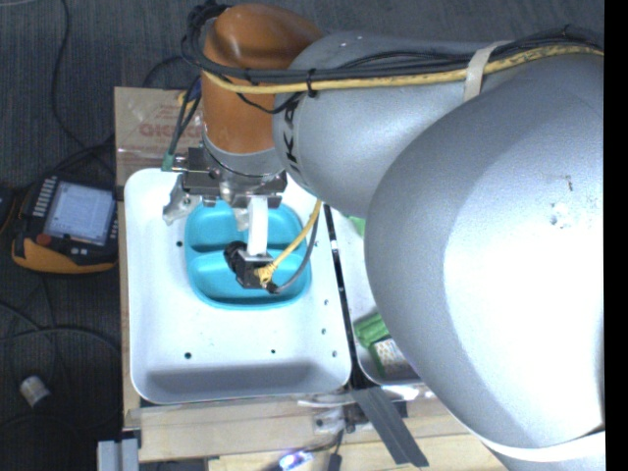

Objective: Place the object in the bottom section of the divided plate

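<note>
A blue divided plate [208, 275] lies in the left white bin [177, 361], toward its back half. A ridge splits it into a far section and a near section. My gripper [230, 202] hangs straight over the plate's far section, close above it, below the orange wrist band. The wrist and gripper body cover the middle of the plate, so anything held or lying there is hidden.
The big grey arm covers most of the right bin [361, 366]; a green item [373, 326] and a printed packet [389, 353] show at its near left corner. A handheld pendant [71, 220] lies on the floor to the left. Cardboard [147, 121] sits behind the left bin.
</note>
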Available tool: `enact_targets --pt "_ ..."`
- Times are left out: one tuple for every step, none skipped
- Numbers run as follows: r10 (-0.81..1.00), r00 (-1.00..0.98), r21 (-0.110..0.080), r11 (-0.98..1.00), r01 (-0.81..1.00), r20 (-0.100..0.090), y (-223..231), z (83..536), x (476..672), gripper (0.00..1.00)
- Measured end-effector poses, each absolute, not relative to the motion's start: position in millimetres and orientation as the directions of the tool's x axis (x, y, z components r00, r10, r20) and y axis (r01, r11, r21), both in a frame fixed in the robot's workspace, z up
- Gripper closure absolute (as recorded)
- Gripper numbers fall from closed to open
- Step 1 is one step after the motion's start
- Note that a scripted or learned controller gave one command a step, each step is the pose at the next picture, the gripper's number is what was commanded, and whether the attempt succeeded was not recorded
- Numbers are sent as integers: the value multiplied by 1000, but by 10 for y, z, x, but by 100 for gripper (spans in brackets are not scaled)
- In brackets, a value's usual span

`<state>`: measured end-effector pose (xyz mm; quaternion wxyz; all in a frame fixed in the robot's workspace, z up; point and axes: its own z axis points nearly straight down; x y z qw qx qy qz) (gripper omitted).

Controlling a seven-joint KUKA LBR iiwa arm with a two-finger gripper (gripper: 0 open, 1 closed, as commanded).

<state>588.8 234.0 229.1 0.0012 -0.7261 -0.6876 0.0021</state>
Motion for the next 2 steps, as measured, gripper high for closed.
enact_targets --pt "999 54 -5 -54 999 -1 2340 2291 5888 0" --pt "999 54 -5 -54 999 -1 2340 2291 5888 0"
